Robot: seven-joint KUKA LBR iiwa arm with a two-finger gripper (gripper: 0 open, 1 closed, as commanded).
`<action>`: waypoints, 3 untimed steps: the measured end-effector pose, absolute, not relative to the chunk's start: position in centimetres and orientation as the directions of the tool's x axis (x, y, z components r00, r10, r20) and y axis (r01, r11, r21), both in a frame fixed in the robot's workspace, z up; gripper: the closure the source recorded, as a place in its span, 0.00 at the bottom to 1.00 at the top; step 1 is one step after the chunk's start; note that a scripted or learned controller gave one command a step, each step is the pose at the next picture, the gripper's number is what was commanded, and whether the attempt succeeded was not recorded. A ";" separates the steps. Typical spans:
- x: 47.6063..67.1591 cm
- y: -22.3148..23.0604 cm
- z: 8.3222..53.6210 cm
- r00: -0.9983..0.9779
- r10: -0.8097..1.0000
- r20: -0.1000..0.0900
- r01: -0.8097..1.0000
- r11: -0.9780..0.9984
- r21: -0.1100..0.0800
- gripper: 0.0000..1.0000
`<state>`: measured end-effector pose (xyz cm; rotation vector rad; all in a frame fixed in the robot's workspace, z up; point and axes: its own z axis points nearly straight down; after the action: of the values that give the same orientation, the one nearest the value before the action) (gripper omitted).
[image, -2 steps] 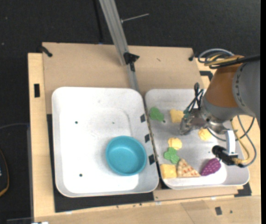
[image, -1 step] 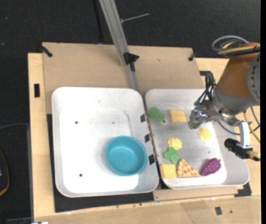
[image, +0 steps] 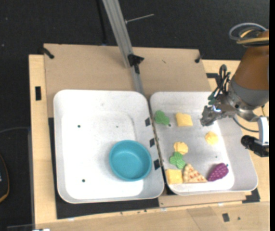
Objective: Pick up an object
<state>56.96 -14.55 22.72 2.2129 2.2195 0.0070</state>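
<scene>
- Yellow lump (image: 211,138) sits loose on the floor of the right bin (image: 238,170), near its right wall and just below the pincer (image: 207,116); I judge it the likeliest target, being the nearest piece
- Pincer hangs over the upper right part of the right bin, between the yellow square block (image: 184,120) and the yellow lump; whether it is parted or closed I cannot tell, nothing is seen in it
- Other pieces in the right bin: green leafy piece (image: 162,118) by the left wall, small yellow piece (image: 180,147) mid-bin, then a crowded bottom row of green piece (image: 177,160), yellow cube (image: 174,176), pizza slice (image: 192,174), purple grapes (image: 217,172)
- Bottom row pieces touch or nearly touch, so a grasp there risks a nudge to neighbours; the lump stands apart, easier to close on
- Left bin (image: 79,109) carries a blue bowl (image: 130,160) near its lower right corner
- Both bins rest side by side on the table (image: 84,66)
</scene>
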 end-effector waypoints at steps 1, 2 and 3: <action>57.1 -14.7 23.7 -0.003 1.000 -0.001 1.000 0.003 0.003 1.00; 56.8 -9.7 24.2 -0.007 1.000 0.001 1.000 0.007 0.002 1.00; 57.8 -4.2 25.2 -0.009 1.000 0.001 1.000 0.009 0.003 1.00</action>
<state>57.82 -4.24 25.22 2.2109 2.2301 0.0051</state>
